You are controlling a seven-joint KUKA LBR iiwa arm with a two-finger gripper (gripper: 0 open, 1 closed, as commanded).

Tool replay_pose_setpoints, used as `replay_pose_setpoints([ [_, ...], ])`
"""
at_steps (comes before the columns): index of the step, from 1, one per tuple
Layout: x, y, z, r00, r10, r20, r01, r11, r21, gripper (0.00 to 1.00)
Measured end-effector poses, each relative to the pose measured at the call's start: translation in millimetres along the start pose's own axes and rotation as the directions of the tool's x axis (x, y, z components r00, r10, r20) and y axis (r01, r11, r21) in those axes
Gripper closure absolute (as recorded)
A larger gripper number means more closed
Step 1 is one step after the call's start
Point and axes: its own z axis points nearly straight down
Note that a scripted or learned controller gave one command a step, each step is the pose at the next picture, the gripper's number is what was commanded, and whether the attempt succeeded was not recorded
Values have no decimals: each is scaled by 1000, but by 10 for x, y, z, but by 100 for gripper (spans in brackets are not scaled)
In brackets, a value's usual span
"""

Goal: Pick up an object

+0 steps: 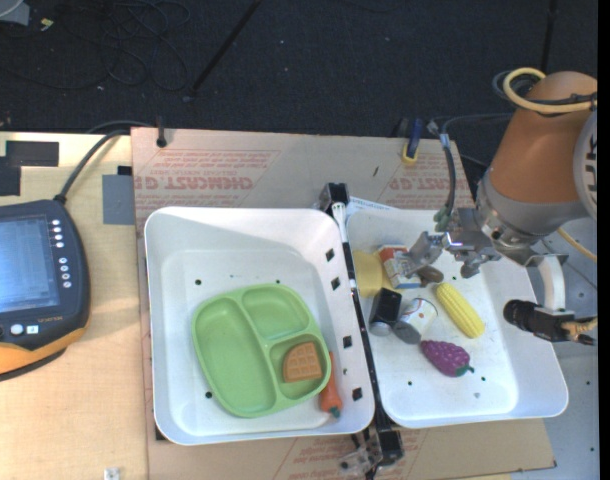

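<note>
My gripper (446, 262) hangs over the back of the right bin (515, 393), below the orange wrist band. Its fingers stand apart with nothing between them, so it is open. Just below it lies a yellow corn cob (460, 308), its upper end near the right finger. The left finger is close above a red-and-white packet (393, 264). Further forward lie a purple bunch of grapes (446, 356), a small tin can (415, 318) and a black cylinder (385, 308). A flat yellow piece (366, 271) rests against the bin's left wall.
The left bin (185, 248) holds a green divided plate (240, 343) with a brown waffle-like toy (302, 362) in its small compartment. An orange carrot (330, 398) lies at that bin's front right. A black handheld pendant (30, 273) lies on the bench's left.
</note>
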Motion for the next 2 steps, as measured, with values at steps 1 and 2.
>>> replay_pose_setpoints([
  [1,-651,-361,1521,1000,7,0,-7,1000,13,0],
  [2,-637,-318,1341,1000,7,-1,-7,1000,2,100],
])
